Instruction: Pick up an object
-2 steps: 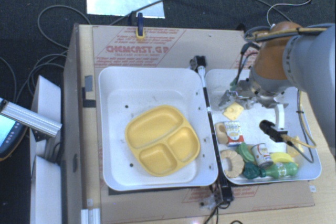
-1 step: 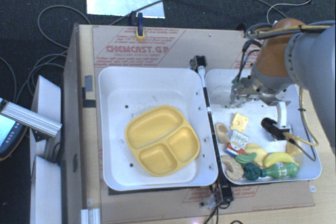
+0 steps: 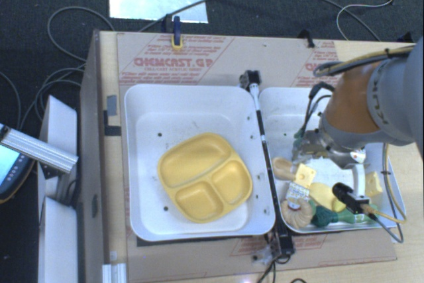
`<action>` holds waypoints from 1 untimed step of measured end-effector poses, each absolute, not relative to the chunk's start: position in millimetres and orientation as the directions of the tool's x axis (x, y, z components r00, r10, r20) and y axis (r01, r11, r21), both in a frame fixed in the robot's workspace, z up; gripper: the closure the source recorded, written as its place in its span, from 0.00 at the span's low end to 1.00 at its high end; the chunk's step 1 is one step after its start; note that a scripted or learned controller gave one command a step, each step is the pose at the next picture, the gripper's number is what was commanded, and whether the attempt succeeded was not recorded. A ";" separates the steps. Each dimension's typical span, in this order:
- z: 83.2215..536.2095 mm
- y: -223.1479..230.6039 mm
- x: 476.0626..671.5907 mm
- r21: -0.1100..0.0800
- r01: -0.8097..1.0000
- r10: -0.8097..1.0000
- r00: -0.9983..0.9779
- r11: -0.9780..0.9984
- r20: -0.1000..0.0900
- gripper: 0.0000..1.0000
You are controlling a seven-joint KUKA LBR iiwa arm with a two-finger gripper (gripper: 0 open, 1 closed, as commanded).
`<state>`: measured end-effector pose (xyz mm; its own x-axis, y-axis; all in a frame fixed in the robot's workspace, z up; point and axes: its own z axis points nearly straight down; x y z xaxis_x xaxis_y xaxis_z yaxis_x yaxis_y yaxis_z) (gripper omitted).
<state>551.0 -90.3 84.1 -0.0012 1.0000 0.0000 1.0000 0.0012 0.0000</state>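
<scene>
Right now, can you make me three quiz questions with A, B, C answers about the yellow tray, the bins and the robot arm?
1. Where is the yellow tray?
A. In the left bin
B. In the right bin
C. On the floor

2. How many sections does the yellow tray have?
A. One
B. Three
C. Six

3. Where is the gripper?
A. Over the yellow tray
B. Outside both bins
C. Over the pile of small things in the right bin

Answers:
1. A, the tray lies flat in the left bin, on its own.
2. B, one long section and two smaller ones show.
3. C, the arm reaches in from the right and its gripper is above the small things in the right bin.
</scene>
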 end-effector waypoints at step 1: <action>94.7 -90.4 552.0 0.003 1.000 1.000 -0.002 0.002 0.000 1.00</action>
<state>552.0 -90.4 94.7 -0.0022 1.0000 -0.0003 1.0000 0.0022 0.0032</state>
